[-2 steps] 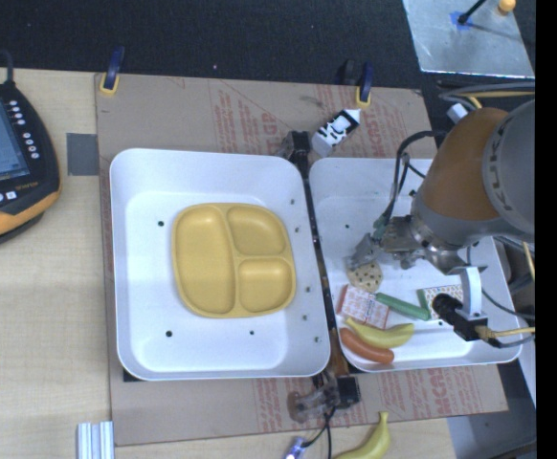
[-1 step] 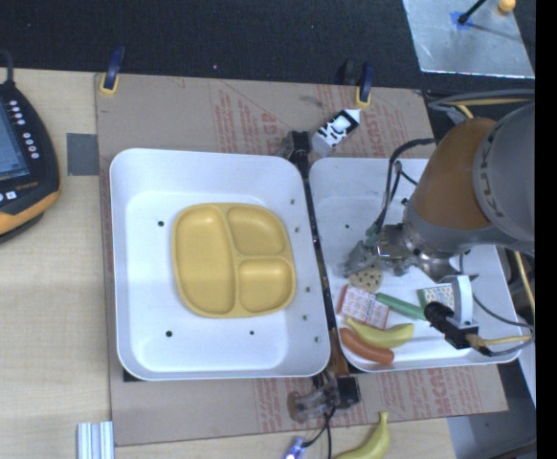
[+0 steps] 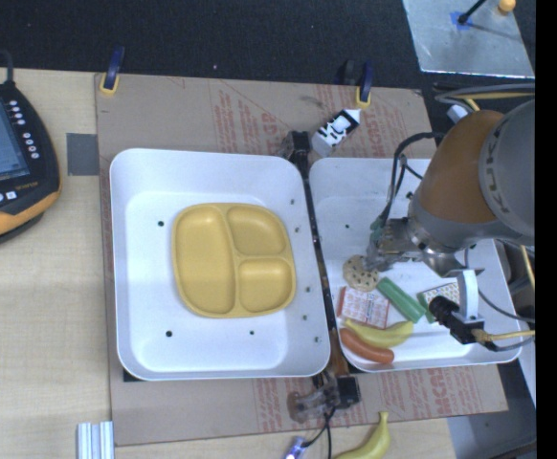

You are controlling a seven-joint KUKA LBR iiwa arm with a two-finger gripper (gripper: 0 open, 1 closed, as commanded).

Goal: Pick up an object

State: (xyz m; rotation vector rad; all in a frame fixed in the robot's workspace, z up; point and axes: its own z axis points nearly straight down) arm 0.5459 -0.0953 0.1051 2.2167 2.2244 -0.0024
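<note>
The right white bin (image 3: 355,189) holds a round tan cookie (image 3: 360,273), a green stick (image 3: 400,299), a red-and-white packet (image 3: 363,306), a yellow banana (image 3: 379,332) and a red-orange sausage (image 3: 367,349). A white-and-red card (image 3: 441,292) lies beside the green stick. My gripper (image 3: 386,247) reaches down from the orange-banded wrist (image 3: 456,175) just above and right of the cookie. The arm's body hides how the fingers stand.
The left white bin (image 3: 135,256) carries a yellow divided plate (image 3: 233,258). A teach pendant (image 3: 6,165) lies at the far left. A second banana (image 3: 369,440) lies off the cardboard at the front. A black-and-white tag (image 3: 336,129) sits behind the bins.
</note>
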